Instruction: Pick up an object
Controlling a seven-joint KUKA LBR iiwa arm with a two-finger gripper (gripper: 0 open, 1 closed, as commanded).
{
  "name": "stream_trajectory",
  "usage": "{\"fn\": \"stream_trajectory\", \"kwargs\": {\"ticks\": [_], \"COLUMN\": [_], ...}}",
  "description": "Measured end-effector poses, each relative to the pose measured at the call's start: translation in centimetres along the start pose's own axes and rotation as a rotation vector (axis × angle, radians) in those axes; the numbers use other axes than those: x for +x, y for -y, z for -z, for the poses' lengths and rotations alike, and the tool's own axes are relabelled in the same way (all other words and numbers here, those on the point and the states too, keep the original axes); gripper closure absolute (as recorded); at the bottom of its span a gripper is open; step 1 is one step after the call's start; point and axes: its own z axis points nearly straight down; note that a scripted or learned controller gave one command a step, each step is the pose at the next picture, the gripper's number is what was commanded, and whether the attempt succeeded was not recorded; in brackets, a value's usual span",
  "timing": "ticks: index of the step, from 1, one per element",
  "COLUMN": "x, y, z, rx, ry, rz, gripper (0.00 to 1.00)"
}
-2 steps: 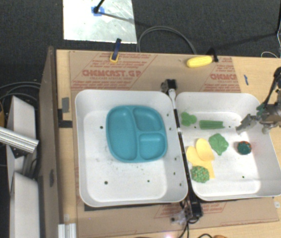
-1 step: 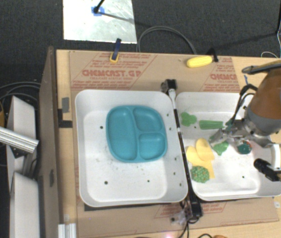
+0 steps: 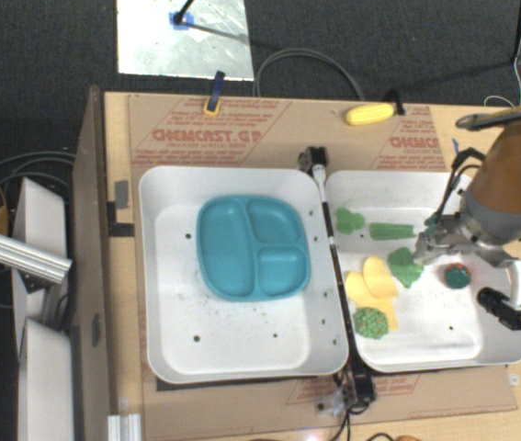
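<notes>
Over the right bin (image 3: pixel 494 343), the grey arm (image 3: pixel 517 186) with its orange band reaches in from the right, and its tool (image 3: pixel 428 244) hangs low near the middle of that bin. Whether the tool is wide or narrow I cannot tell, since the wrist hides that part; nothing can be seen between its tips. Just beside the tool, at its lower left, lies a green lump (image 3: pixel 404 267), touching or nearly touching it. A long green piece (image 3: pixel 390 231) lies above that, and a smaller green piece (image 3: pixel 348 220) sits near the bin's upper left corner. A yellow object (image 3: pixel 371 282) rests left of the green lump, and a green knobbly ball (image 3: pixel 368 322) sits below the yellow one. A small teal and red ball (image 3: pixel 457 276) lies right of the tool, under the wrist. The left bin (image 3: pixel 173 338) holds a blue divided plate (image 3: pixel 253 247) with 3 compartments. On the tabletop (image 3: pixel 269 122) behind the bins rests a yellow banana-like item (image 3: pixel 369 113).
</notes>
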Motion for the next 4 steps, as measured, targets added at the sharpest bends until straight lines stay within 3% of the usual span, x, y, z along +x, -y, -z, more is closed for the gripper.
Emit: {"fn": "stream_trajectory", "kwargs": {"ticks": [1, 2, 3, 4], "x": [-2.5, -2.3, 2.0, 1.3], "y": [-2.7, -2.5, -1.2, -0.6], "z": [7.7, 7.2, 1.4, 1.2], "rx": [-0.006, 0.001, 0.007, 0.003], "ry": [0.004, 0.001, -0.003, 0.000], "rz": [-0.001, -0.001, 0.001, -0.004], "gripper": [1.00, 0.00, 0.00, 0.00]}}
